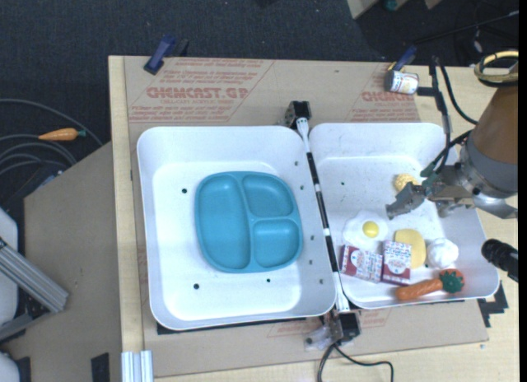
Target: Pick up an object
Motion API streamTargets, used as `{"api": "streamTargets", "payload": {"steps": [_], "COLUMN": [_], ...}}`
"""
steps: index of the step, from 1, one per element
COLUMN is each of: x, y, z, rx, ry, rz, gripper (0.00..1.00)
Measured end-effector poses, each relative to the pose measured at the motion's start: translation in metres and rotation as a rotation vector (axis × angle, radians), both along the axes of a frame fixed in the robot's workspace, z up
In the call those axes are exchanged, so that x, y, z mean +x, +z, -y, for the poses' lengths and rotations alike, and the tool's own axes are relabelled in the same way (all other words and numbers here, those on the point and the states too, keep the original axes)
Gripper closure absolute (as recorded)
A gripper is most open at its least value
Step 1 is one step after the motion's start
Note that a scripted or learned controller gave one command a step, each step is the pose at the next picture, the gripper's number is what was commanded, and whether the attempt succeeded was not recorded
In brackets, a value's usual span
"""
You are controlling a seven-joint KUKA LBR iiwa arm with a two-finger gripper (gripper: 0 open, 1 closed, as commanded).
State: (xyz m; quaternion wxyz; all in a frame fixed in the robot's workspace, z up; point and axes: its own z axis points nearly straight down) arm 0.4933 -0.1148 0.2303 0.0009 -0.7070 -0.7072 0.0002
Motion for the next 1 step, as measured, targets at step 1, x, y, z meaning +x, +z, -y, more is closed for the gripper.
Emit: {"api": "streamTargets", "payload": {"steps": [1], "x": [0.0392], "y": [-0.1335], "z": [0.0146], "rx": [0.0], "ry": [-0.001], "rz": [-0.002], "gripper": [0.0]}}
